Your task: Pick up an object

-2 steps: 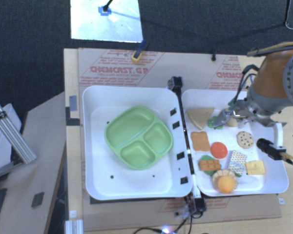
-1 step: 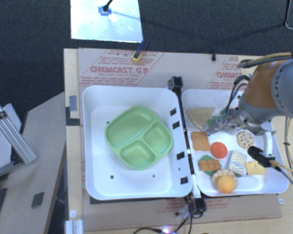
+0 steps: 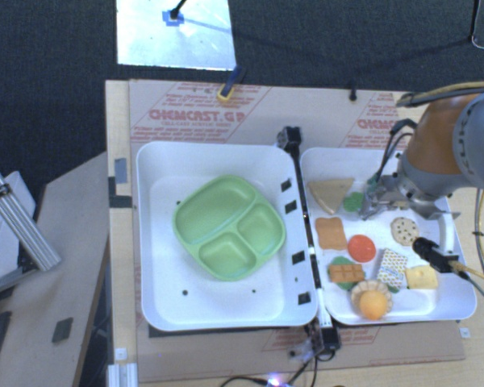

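Note:
The right bin holds several toy foods. Among them are a tan wedge, a small green piece, an orange square cracker and a red round piece. There are also a speckled cookie, a waffle, an orange fruit, a checked block and a yellow cheese piece. My gripper is low in the back of this bin, right beside the green piece and partly covering it.
The left bin carries a light green divided plate. A black clip-lined divider separates the two bins. The arm's grey and orange wrist hangs over the right bin's far right corner.

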Robot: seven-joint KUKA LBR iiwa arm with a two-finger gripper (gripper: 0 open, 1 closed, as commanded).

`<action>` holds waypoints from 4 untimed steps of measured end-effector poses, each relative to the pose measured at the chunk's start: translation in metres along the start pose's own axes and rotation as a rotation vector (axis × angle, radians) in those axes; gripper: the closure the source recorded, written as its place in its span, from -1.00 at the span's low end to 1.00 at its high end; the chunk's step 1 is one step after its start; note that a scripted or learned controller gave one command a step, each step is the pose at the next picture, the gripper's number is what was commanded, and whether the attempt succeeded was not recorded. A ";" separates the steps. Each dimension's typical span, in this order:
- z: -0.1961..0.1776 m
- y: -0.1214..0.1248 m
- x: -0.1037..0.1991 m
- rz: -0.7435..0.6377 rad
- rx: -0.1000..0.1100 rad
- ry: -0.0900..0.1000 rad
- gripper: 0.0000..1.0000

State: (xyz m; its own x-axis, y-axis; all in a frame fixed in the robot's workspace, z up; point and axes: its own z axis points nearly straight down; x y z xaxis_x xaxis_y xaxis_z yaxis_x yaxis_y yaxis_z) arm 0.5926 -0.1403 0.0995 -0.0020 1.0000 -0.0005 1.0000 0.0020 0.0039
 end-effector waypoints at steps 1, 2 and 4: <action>-0.055 0.006 -0.010 0.001 -0.004 -0.002 1.00; -0.119 0.013 -0.008 -0.003 -0.006 -0.002 1.00; -0.115 -0.009 0.043 -0.006 0.005 0.003 1.00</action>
State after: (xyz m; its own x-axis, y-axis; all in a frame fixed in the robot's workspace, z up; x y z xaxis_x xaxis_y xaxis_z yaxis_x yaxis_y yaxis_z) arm 0.5829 -0.0977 0.2146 -0.0083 1.0000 0.0022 1.0000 0.0083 -0.0009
